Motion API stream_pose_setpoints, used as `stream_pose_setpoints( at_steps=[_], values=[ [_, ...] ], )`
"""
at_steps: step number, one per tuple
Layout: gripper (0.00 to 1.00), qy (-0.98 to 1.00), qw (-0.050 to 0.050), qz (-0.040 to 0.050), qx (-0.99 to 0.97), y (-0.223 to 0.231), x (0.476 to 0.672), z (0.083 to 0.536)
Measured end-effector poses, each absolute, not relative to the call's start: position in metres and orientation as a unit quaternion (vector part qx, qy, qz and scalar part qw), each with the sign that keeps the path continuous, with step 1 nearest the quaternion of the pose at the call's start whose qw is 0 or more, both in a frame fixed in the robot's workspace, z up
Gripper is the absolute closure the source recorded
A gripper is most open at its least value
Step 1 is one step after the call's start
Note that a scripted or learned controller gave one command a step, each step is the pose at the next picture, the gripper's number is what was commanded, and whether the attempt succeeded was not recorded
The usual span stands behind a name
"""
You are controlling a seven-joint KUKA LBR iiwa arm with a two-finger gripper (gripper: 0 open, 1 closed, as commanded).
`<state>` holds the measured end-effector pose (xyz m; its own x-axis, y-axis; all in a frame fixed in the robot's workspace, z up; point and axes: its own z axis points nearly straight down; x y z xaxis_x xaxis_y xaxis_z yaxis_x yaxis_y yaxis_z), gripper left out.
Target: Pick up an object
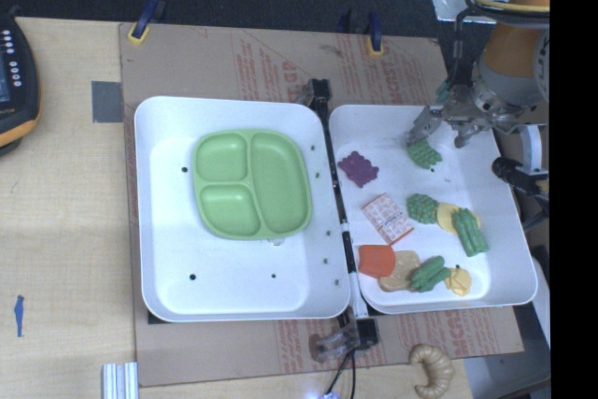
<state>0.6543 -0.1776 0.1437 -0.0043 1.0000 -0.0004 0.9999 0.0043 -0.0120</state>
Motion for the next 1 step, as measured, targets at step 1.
stream_pose_setpoints(
  at_steps=[1],
  values=[
    [0.0,-0.71,0.003,0.0032,-0.704,-0.1712,0.6552,0.0956]
  ],
)
